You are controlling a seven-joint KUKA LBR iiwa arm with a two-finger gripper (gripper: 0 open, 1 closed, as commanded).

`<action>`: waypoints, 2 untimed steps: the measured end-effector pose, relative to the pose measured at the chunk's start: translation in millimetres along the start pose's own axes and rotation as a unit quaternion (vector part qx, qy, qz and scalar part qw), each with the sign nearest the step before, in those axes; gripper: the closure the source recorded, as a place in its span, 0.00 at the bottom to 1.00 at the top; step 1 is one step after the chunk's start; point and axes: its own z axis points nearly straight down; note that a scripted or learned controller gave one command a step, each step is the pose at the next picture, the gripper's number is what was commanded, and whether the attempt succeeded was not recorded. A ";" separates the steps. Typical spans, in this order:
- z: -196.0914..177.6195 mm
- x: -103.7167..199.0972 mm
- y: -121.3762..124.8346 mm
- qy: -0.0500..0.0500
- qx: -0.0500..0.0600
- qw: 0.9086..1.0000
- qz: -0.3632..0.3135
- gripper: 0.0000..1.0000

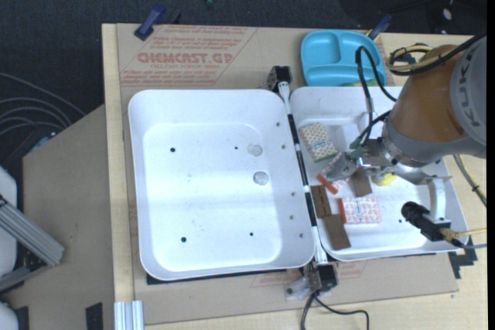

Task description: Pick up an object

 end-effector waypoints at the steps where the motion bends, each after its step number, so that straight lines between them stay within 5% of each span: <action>1: 41.6 -19.5 55.4 0.000 -0.001 1.000 0.000 0.00; 2: 41.0 -5.0 111.1 0.000 -0.001 1.000 0.000 0.00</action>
